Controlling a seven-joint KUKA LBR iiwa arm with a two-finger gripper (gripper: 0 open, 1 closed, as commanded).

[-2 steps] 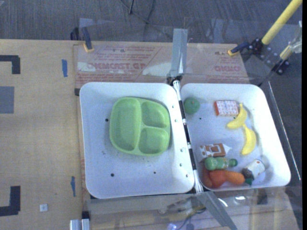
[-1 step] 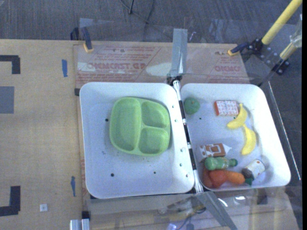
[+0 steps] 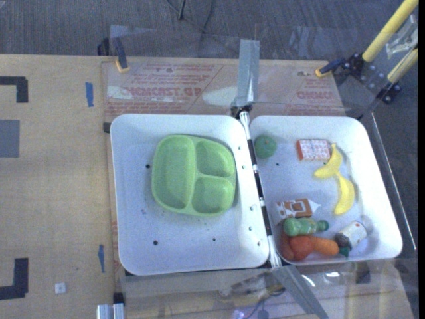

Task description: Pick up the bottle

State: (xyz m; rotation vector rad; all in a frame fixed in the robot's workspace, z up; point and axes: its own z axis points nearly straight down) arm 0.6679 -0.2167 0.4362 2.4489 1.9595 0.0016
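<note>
On the tabletop (image 3: 53, 198) two white bins sit side by side, and the left bin (image 3: 133, 244) holds a green divided plate (image 3: 194, 175). Right of the plate, the right bin (image 3: 372, 178) carries the rest. Two yellow bananas (image 3: 340, 181) lie far right of the plate. An orange carrot (image 3: 312, 246) lies to the plate's lower right, touching a green toy (image 3: 304, 227). The bottle (image 3: 352, 233), white with a red label, lies tilted beyond the carrot, farthest from the plate. A green ball (image 3: 265, 146) sits nearest the plate.

soft even light, faint shadows, slightly blurry, low resolution
</note>
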